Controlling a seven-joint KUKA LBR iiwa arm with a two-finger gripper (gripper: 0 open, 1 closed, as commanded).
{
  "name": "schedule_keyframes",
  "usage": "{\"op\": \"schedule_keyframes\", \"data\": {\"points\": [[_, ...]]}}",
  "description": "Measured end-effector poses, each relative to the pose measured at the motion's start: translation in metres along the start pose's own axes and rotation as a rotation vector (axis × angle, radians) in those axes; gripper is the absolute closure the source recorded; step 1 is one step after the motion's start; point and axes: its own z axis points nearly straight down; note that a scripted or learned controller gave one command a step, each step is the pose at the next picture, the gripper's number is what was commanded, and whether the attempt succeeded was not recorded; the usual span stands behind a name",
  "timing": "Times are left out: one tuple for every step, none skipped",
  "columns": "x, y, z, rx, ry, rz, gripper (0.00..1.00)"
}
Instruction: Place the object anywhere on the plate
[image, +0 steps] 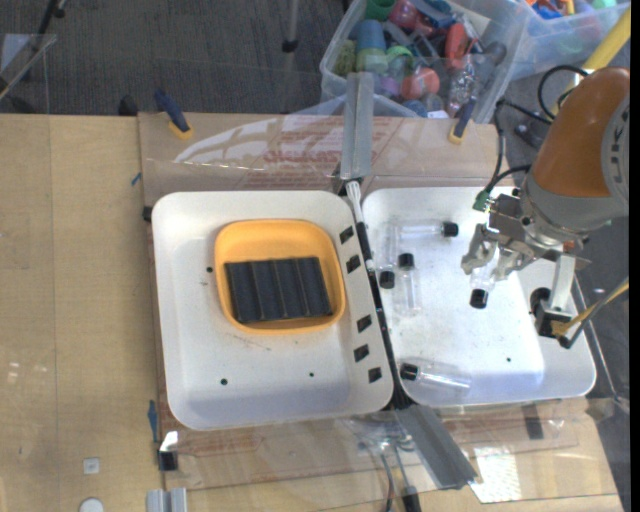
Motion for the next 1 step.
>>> {"op": "schedule_keyframes", "data": {"points": [[0.0288, 0.0245, -0.0015, -0.003, -0.002, -0.064, 1.00]]}}
